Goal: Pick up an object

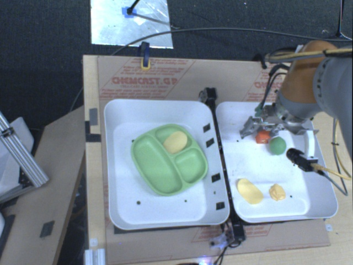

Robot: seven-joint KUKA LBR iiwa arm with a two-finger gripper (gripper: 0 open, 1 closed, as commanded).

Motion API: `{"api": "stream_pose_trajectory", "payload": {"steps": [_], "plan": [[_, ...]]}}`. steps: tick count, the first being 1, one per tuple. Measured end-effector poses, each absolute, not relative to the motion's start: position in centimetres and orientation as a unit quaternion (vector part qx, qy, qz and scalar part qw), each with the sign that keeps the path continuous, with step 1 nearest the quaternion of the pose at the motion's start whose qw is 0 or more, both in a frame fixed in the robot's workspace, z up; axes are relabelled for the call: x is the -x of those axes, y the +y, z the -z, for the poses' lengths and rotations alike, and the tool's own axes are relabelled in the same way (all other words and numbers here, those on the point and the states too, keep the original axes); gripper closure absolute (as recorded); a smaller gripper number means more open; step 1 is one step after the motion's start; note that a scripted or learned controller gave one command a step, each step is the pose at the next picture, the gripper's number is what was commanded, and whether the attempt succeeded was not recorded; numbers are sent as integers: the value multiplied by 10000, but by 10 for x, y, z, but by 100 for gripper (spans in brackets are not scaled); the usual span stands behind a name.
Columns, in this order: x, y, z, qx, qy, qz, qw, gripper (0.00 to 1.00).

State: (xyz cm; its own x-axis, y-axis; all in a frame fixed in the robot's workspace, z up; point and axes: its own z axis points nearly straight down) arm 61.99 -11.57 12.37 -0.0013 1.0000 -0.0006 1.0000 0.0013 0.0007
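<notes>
Orange-red object (262,137), small and probably light and smooth, lies near the right bin's (242,211) far edge, touching a green ball (277,146). Gripper (259,127) hangs over it; finger state cannot be told. Grasping across its middle looks best.

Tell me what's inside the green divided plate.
One yellow object lies in the upper compartment of the green divided plate; the other two compartments show bare green. Anything under the plate is covered.
</notes>
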Motion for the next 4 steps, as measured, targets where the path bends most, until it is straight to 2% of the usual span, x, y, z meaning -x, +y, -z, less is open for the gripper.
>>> {"api": "stream_pose_trajectory", "payload": {"steps": [1, 2, 3, 4], "plan": [[-627, -115, -113, -7060, 7082, -73, 88, 0], [-627, -115, -123, -7060, 7081, -75, 99, 100], [-633, -107, -183, -7052, 7090, -25, 32, 100], [-634, -112, -247, -7053, 7089, -24, 35, 100]]}}
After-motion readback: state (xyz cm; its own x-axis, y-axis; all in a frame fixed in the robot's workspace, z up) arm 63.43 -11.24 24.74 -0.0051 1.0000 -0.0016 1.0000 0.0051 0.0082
